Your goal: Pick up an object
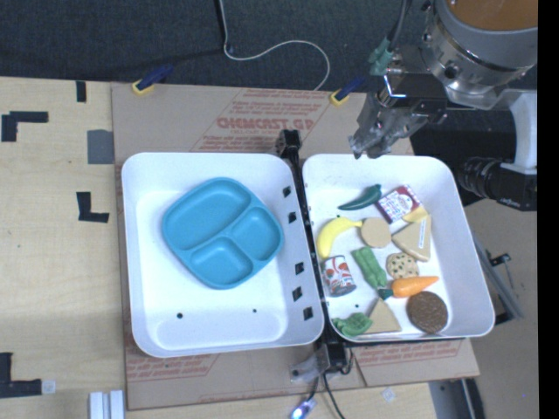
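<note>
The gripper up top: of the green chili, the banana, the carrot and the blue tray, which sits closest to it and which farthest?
From the gripper, in the camera view:
1. Green chili, top of the right bin, just below it.
2. Banana, at that bin's left side.
3. Carrot and blue tray, in the left bin: too close to call.

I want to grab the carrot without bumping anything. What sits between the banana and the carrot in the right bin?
In the camera view, between the banana and the carrot lies a green pickle-like vegetable, with a round spotted cookie just above the carrot.
</note>
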Robot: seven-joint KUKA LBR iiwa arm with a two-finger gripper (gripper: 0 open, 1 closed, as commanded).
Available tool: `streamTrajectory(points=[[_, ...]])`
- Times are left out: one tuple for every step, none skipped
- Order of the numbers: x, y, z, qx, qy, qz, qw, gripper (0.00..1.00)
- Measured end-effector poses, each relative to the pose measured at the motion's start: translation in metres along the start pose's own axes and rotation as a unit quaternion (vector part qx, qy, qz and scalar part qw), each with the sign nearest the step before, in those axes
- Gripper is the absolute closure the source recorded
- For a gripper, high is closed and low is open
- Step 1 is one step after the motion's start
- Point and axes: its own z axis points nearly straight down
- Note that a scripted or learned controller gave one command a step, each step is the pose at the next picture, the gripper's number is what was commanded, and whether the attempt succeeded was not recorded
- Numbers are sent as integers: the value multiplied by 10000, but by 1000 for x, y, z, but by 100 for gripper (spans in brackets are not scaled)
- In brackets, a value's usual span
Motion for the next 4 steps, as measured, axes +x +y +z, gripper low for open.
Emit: streamTrajectory(points=[[61,0,0,5,-3,8,10000,100],[89,1,0,2,-5,27,10000,100],[125,1,0,2,-6,25,10000,100],[152,39,155,86,-45,38,9999,100]])
